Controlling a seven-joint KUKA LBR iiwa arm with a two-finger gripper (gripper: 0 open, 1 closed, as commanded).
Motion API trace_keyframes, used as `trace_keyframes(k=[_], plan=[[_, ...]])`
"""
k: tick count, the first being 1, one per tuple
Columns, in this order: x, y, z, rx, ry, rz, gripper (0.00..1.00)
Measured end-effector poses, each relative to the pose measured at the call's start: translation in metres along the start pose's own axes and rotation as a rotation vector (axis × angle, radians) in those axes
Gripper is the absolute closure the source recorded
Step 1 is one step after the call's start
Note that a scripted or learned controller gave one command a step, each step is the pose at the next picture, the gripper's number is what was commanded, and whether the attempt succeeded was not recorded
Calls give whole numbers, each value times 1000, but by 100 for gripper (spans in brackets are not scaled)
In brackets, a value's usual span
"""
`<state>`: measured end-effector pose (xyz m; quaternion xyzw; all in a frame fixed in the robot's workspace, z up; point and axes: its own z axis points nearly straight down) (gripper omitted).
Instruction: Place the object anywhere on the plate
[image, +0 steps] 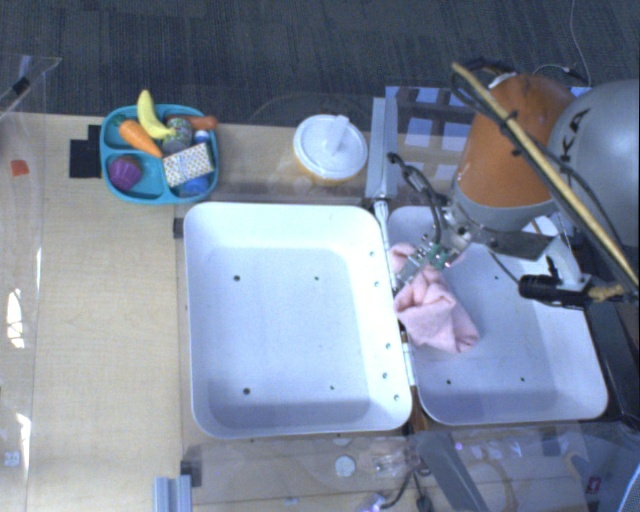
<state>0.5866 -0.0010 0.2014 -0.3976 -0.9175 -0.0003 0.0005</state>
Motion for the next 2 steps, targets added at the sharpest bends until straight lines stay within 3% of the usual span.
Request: trace_keyframes(k=[2], plan=[[68,65,-12,-1,0,-798,100]])
